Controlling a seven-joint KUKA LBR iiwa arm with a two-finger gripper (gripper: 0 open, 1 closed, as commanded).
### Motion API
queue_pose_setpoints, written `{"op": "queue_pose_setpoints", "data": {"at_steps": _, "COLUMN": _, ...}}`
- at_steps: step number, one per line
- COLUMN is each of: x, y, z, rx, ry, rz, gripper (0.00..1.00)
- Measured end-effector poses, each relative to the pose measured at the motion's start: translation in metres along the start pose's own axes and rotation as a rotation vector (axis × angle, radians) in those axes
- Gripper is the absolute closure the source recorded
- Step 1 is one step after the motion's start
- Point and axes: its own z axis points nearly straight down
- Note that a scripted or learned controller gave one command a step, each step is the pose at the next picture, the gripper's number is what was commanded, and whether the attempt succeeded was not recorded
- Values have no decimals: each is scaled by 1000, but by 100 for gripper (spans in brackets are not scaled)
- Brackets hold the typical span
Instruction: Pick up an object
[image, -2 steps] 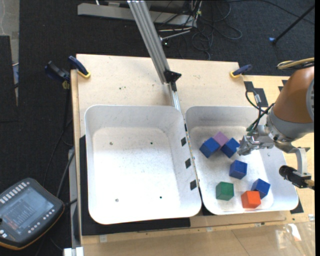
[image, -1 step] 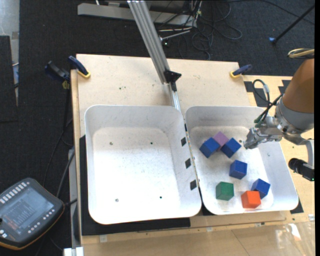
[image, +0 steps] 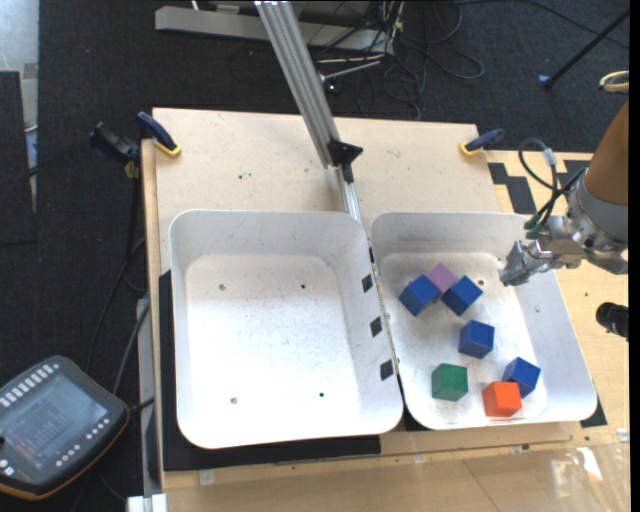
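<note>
The arm (image: 612, 190) is cut off by the right edge; a purple cube (image: 443, 276) sits half hidden behind 2 blue ones.

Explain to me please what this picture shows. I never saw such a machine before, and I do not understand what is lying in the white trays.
One camera looks down at a slant on a wooden bench. Two shallow white bins sit side by side. The grey robot arm comes in from the right, and its gripper hangs at the right bin's upper right edge, holding nothing visible. In that bin lie small cubes: four blue ones, a purple one, a green one and an orange one. The left bin sits beside it.
</note>
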Motion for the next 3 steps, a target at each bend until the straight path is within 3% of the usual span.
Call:
{"op": "queue_pose_setpoints", "data": {"at_steps": 2, "x": 106, "y": 4, "z": 23, "rx": 7, "ry": 4, "rz": -5, "gripper": 100}}
{"op": "queue_pose_setpoints", "data": {"at_steps": 3, "x": 165, "y": 5, "z": 12, "rx": 5, "ry": 4, "rz": -6, "gripper": 100}}
